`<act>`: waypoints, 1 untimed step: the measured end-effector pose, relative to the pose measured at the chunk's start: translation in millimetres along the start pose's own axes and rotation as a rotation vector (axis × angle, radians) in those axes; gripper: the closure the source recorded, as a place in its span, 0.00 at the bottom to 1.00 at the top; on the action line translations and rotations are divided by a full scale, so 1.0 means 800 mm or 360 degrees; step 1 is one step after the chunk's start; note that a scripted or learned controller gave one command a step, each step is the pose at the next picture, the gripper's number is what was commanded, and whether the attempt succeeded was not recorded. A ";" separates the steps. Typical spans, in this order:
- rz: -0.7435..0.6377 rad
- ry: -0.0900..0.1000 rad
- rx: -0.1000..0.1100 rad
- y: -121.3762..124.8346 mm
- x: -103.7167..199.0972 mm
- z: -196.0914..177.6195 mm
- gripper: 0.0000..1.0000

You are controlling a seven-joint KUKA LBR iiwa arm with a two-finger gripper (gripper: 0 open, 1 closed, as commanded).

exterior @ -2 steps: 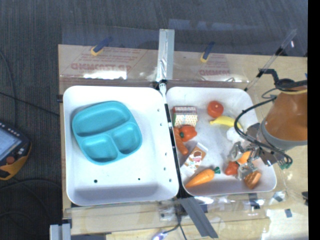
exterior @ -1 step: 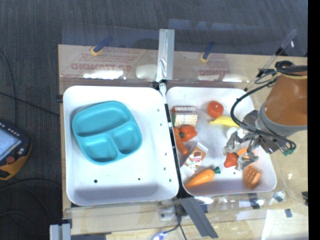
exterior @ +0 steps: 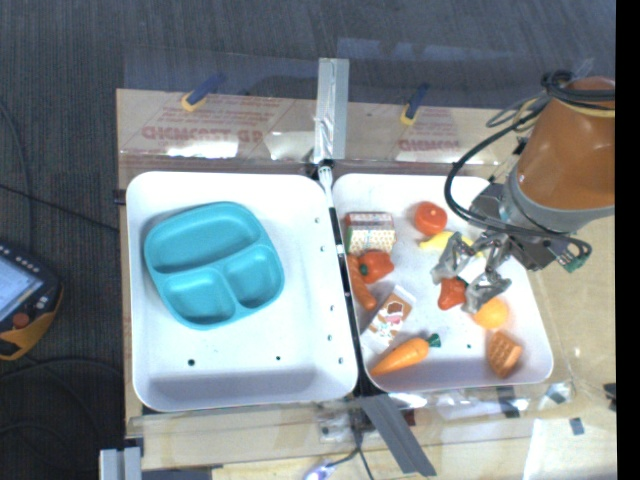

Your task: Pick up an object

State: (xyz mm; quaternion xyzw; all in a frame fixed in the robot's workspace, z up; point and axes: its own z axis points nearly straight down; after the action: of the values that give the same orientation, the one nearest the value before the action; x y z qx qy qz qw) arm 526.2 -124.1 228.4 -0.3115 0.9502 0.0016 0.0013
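My gripper (exterior: 472, 276) hangs low over the right bin (exterior: 535, 363), its two fingers spread open. A small red toy fruit (exterior: 452, 294) lies by the left fingertip, and I cannot tell whether they touch. An orange ball (exterior: 491, 315) sits just below the other finger. Nothing is clearly held between the fingers. Around them lie a red tomato (exterior: 431, 216), a yellow piece (exterior: 436, 240), a red pepper (exterior: 375, 265), a carrot (exterior: 401, 355), a bread piece (exterior: 505, 353), a small box (exterior: 370, 231) and a printed packet (exterior: 392, 313).
The left bin (exterior: 160, 373) holds a blue divided tray (exterior: 212, 262). A metal divider post (exterior: 331, 108) stands between the bins at the back. Black cables (exterior: 470, 173) loop off the wrist above the right bin. A handheld pendant (exterior: 20, 303) lies at the far left.
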 end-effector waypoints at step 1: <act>-0.0323 0.0002 -0.0003 -0.059 0.069 0.158 1.00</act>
State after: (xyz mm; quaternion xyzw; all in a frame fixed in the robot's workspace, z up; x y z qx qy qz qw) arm 510.0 -194.2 102.1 -0.4062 0.9138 0.0020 0.0004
